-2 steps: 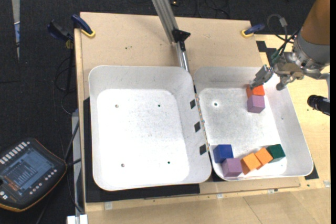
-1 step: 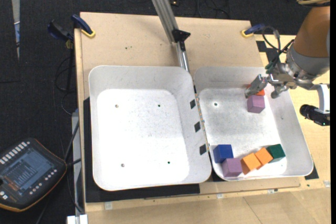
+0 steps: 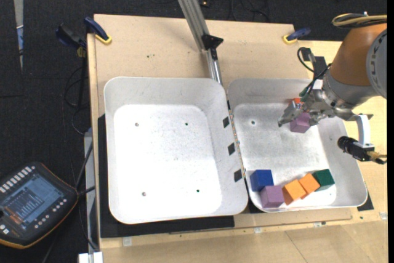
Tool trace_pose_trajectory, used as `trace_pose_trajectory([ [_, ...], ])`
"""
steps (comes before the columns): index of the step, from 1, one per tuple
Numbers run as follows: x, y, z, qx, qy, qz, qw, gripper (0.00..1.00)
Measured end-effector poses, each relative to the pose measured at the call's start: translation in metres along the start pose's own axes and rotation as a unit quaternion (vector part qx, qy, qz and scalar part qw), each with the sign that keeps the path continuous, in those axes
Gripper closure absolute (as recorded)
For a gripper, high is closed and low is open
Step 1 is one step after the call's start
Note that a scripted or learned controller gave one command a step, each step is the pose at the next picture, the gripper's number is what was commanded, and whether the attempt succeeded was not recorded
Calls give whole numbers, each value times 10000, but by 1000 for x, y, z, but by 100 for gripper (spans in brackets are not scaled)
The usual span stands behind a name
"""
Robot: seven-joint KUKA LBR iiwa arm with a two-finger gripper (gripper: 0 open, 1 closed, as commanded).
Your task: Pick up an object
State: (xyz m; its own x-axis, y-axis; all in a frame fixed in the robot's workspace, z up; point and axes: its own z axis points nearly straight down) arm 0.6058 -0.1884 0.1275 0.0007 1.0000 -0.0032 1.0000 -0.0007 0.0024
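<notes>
My gripper (image 3: 300, 120) hangs over the upper middle of the right bin (image 3: 345, 157), reaching in from the right under the orange wrist band. A small purple block (image 3: 300, 125) sits between its grey fingers (image 3: 287, 116), and the fingers are shut on it. Along that bin's front wall lie a blue cube (image 3: 261, 179), a second purple cube (image 3: 273, 196), an orange cube (image 3: 295, 189) and a green cube (image 3: 322, 180), packed close in a row.
The left bin (image 3: 123, 132) stands beside the right one, their rims touching along the middle. A slanted metal pole (image 3: 191, 9) rises from the back between the bins. A teach pendant (image 3: 31, 200) lies off the bench at front left.
</notes>
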Motion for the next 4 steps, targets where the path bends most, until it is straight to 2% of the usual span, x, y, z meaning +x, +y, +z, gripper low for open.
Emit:
trace_pose_trajectory([
  [1,0,2,-14,-29,1,-1,10000,100],
  [3,10,23,-129,-32,3,-27,10000,100],
  [4,10,24,-171,-22,6,-22,10000,100],
])
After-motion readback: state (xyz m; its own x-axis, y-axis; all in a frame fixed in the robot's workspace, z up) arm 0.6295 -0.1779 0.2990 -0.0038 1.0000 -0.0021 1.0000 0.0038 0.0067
